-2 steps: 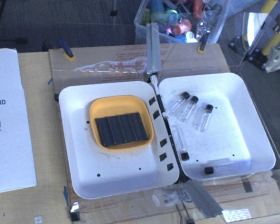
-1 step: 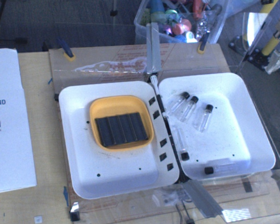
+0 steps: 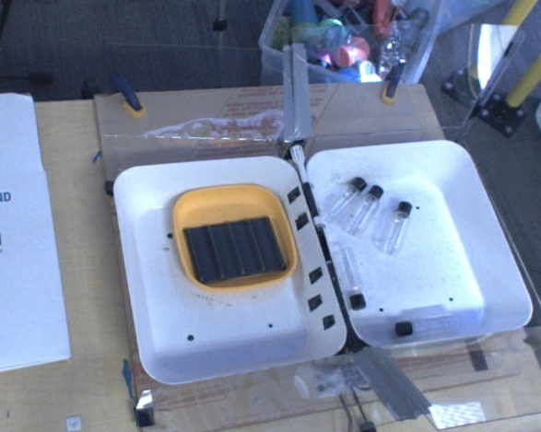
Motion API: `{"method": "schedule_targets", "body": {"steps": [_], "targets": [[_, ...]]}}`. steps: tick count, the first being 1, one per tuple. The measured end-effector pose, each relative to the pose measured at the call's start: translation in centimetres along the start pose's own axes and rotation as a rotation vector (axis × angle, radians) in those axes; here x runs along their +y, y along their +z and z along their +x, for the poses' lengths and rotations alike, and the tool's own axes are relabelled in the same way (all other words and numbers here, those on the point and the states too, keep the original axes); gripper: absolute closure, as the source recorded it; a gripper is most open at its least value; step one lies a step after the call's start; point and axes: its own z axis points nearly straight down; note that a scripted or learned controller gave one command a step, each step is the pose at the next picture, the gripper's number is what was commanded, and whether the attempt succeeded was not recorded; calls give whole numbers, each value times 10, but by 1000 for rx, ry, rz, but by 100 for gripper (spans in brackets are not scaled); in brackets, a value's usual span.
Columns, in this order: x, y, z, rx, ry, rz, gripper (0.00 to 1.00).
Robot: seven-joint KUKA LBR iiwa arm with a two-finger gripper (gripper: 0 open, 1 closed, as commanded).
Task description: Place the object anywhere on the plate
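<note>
Plainly, little of the task looks done; the yellow plate (image 3: 235,233) sits in the left bin (image 3: 145,265) and carries only a dark ribbed rectangular pad (image 3: 235,249), which seems to belong with the plate rather than to be the thing to move. The likely objects are the clear vials with black caps lying in the right bin (image 3: 457,244): two close together near its top left (image 3: 355,200), one just right of them (image 3: 396,225), one along the bin's left wall (image 3: 348,274), and what may be a fifth near the front wall (image 3: 426,322), though glare makes that one hard to read. None touches the plate; all are well apart from it, across the divide. As for the tool, I cannot tell its state. Picking, carrying and setting down are all left to do.
</note>
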Motion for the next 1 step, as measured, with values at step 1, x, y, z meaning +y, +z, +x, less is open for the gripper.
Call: {"method": "schedule_targets", "body": {"steps": [1], "targets": [[-21, 65, 2, -3, -232, -3, 100]]}}
